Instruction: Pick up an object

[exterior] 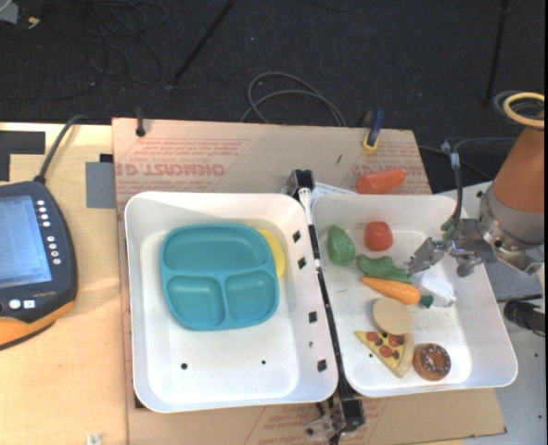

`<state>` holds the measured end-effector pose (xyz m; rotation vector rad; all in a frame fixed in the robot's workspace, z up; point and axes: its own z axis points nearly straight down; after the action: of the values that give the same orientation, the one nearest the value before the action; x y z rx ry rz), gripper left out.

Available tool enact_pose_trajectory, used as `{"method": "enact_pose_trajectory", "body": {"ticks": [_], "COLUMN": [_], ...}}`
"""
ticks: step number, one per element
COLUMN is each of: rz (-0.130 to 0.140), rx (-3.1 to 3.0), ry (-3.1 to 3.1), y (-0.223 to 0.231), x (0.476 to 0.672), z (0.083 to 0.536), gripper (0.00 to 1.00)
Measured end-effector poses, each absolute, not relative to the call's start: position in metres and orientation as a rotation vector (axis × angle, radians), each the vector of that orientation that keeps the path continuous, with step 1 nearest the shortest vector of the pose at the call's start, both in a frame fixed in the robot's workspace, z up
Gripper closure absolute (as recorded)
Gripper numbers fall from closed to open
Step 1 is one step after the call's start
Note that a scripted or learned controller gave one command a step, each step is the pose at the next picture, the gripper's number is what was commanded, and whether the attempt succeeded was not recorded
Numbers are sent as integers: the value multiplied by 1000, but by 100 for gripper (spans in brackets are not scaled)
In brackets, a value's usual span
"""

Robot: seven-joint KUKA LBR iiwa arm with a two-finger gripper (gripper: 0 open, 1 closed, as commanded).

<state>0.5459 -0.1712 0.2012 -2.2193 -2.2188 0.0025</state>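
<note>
gripper (438,254) over right bin (496,360), 3 o'clock side | jaws spread, holding nothing | carrot (393,290) at its 7 o'clock

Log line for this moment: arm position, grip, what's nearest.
arm: over right bin | gripper: above carrot, grip unclear | nearest: carrot, tomato | left bin: teal tray

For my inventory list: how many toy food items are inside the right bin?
7: green vegetable, tomato, green piece, carrot, beige cookie, pizza slice, donut. The tool may hide more.
</note>
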Motion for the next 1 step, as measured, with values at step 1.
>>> {"method": "enact_pose_trajectory", "body": {"ticks": [1], "rz": [2], "rx": [-2219], "ry": [-2219], "y": [-171], "x": [546], "z": [201], "gripper": [0]}}
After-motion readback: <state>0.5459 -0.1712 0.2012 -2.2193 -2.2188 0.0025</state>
